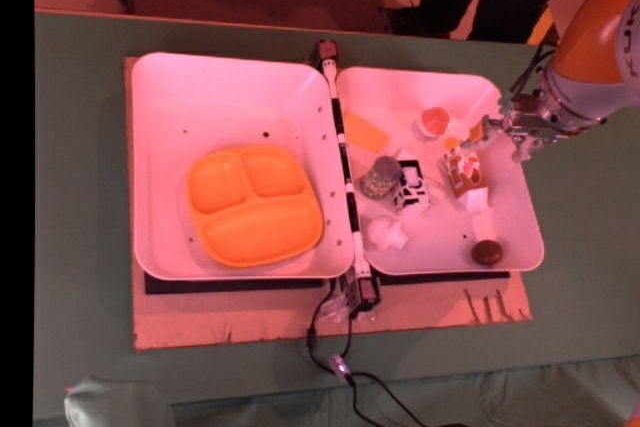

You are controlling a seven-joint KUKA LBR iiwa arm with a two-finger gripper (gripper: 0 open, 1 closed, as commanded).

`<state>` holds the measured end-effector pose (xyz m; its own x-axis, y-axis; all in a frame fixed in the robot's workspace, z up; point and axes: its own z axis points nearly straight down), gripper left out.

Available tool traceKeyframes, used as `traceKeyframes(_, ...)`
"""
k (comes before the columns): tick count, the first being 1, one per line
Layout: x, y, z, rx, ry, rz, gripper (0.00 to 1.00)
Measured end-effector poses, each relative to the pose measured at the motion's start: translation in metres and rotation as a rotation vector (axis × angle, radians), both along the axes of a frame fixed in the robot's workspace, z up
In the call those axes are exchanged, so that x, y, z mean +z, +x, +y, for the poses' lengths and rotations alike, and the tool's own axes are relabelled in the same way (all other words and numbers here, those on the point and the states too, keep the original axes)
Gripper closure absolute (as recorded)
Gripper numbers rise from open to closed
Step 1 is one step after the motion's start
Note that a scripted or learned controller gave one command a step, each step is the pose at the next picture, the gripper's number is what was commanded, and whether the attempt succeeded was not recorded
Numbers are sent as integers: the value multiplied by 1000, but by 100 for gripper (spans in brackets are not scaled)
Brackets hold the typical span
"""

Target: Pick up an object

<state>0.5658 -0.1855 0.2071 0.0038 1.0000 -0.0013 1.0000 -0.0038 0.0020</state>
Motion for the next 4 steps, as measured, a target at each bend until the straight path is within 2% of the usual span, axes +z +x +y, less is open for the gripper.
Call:
traceKeyframes(1, -50, 9, 0, 0, 0, 5, 0)
traceKeyframes(2, -94, 13, 3, 4, 4, -6, 0)
traceKeyframes(3, -106, 20, 4, 4, 5, -11, 0)
traceKeyframes(4, -92, 24, 1, 0, -5, -28, 100)
